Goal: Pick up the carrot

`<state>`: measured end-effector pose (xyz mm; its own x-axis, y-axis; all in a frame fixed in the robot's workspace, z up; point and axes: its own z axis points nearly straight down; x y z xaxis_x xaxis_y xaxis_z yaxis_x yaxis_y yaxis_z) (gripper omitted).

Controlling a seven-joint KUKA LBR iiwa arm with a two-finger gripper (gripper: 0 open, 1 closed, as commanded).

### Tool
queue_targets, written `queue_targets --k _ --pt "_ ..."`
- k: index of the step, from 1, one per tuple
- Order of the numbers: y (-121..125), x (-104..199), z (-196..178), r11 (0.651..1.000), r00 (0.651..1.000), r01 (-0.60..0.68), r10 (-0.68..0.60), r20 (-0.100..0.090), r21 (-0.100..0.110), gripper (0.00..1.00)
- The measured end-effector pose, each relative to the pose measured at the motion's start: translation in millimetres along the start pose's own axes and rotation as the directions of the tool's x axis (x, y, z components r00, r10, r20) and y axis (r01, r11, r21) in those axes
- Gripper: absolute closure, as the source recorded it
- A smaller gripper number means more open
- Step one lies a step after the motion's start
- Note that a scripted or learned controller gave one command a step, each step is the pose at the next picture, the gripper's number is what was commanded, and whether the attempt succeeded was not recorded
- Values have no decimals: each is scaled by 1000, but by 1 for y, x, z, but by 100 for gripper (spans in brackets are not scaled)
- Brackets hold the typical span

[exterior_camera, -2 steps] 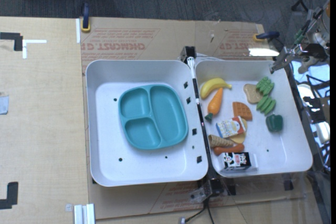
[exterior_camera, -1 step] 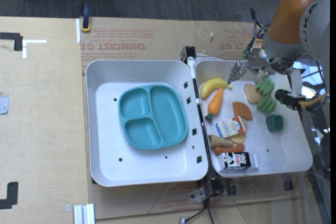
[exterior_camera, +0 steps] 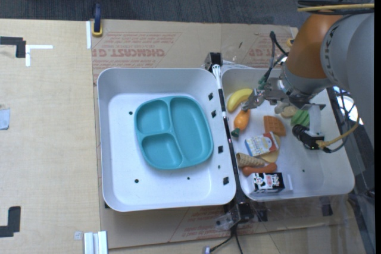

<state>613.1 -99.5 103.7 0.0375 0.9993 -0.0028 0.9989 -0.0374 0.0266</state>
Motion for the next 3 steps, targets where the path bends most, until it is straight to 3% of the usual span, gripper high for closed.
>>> queue_targets --k 1,2,3 --pt "-41 3 10 982 982 -187 187 3 27 0" --pt "-6 0 12 922 922 -387 387 10 26 0" --pt "-28 69 -89 947 948 -319 319 7 28 0"
